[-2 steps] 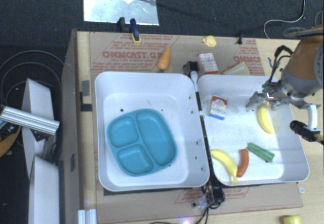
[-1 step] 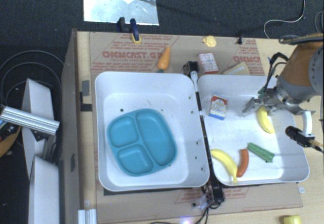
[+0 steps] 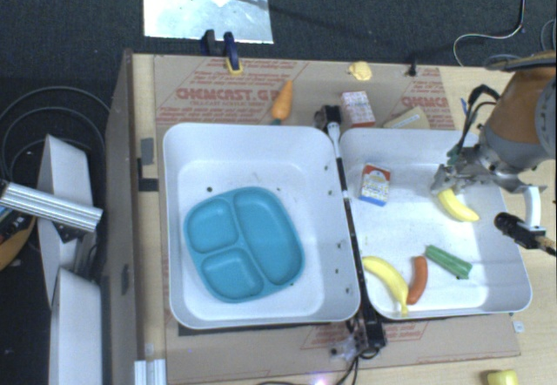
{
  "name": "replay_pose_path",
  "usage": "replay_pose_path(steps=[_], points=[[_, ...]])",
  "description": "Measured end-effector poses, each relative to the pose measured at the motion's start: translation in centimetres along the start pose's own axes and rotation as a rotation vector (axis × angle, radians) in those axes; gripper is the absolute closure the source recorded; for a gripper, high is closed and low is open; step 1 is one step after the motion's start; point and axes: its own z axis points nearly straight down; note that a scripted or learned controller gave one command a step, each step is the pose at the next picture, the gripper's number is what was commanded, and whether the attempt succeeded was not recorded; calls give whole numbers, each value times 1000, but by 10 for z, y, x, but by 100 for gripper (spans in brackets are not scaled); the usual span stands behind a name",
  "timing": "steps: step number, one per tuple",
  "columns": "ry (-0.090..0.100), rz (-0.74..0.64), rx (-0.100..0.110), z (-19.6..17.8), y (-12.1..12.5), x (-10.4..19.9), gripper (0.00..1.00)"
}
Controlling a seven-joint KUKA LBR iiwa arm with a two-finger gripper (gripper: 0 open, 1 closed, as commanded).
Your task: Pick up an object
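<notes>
Gripper (image 3: 450, 183) low in right bin (image 3: 496, 287), just above small banana (image 3: 458, 206); finger state unclear. Carton (image 3: 375, 184) left; green piece (image 3: 448, 261), sausage (image 3: 418, 279), second banana (image 3: 388, 277) below.

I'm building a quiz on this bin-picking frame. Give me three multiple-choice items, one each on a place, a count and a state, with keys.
1. Where does the blue divided tray lie?
A. in the left bin
B. in the right bin
C. on the cardboard behind the bins

2. How many yellow bananas lie in the right bin?
A. one
B. two
C. four

3. What is nearest the gripper?
A. the small carton
B. the green vegetable
C. a banana

Answers:
1 A: the tray rests on the floor of the left bin.
2 B: one banana lies by the gripper, another banana near the front wall.
3 C: the gripper hangs just above the upper banana's end.
</notes>
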Motion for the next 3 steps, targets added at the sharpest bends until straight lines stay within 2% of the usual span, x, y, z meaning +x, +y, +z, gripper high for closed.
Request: replay_pose_path(steps=[1, 2, 3], points=[[3, 4, 4, -51, -44, 27, 100], [1, -2, -4, -118, -10, 54, 100], [4, -6, -1, -149, -9, 126, 100]])
